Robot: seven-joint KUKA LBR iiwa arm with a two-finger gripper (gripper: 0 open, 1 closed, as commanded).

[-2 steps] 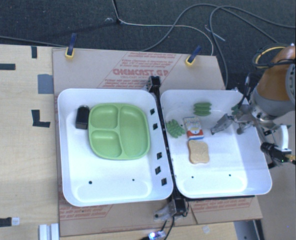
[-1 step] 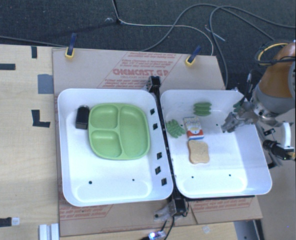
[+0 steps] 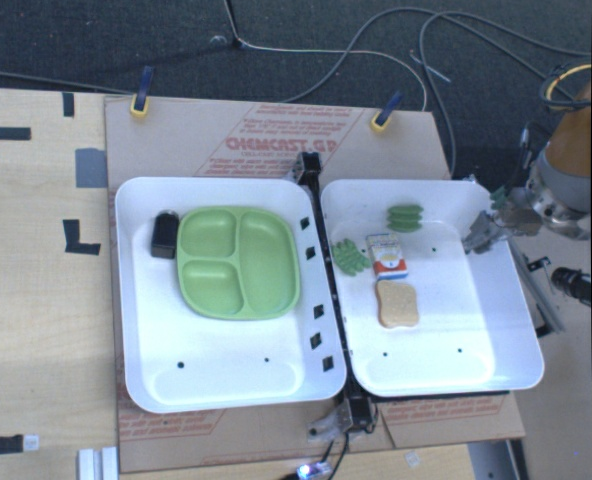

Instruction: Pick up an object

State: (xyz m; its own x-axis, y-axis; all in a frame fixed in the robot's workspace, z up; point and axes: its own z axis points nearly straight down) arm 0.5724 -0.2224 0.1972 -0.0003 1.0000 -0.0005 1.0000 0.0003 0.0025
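We see 2 white bins side by side on a brown board. The left bin (image 3: 146, 368) holds a green tray (image 3: 239, 263) with 3 compartments, lying flat in the upper half of the bin. Just left of the tray, touching or nearly touching its rim, sits a small black block (image 3: 164, 235).

The right bin (image 3: 496, 358) holds 4 small things, all grouped in its upper left part. A green ridged piece (image 3: 405, 217) lies nearest the far wall. Below and to the left of it, close to the divider between the bins, lies a second green piece (image 3: 351, 257), leaf-like in shape. Between these 2 and a little lower lies a small white carton (image 3: 386, 254) with red and orange print. Just below the carton, touching or almost touching it, lies a tan slice (image 3: 398, 306) that looks like toast. The lower half of this bin is bare white floor.

The arm (image 3: 566, 158) comes in from the right, its orange band at the edge of the view. The gripper (image 3: 482, 232) sits at the right bin's upper right corner, over the rim, well apart from all 4 things. We see nothing between its fingers, and we cannot tell how wide they stand because the tip is small and dark against the rim.

2 yellow clamps (image 3: 140, 103) hold the board's far edge, and cables (image 3: 376, 38) run over the dark floor behind.
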